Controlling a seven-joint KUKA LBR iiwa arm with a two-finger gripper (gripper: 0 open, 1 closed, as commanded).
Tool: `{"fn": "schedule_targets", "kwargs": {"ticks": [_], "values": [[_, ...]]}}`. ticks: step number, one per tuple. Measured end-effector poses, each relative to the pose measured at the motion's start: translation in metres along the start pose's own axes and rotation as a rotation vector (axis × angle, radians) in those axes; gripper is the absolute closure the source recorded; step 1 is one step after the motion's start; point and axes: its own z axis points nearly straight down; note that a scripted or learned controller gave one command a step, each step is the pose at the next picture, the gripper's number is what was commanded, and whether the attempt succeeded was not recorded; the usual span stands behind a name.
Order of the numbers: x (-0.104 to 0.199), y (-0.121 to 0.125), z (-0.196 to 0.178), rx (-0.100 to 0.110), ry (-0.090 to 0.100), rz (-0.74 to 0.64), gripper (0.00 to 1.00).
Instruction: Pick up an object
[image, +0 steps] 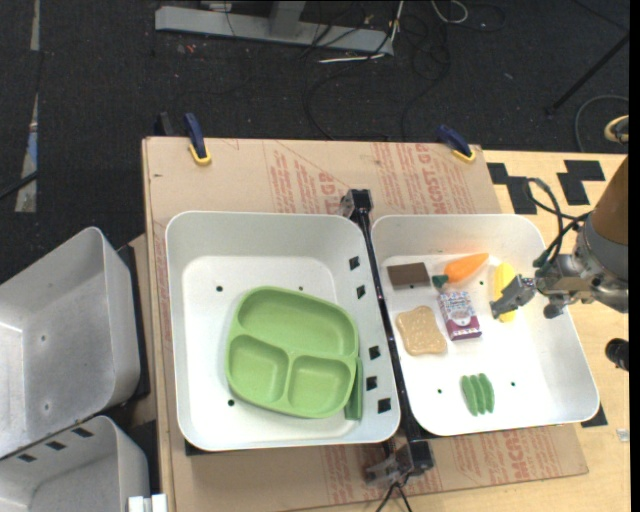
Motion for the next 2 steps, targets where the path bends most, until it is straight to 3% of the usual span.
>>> {"fn": "schedule_targets", "kwargs": {"ticks": [2], "values": [[0.010, -0.002, 0.113, 0.000, 0.001, 0.000, 0.00]]}}
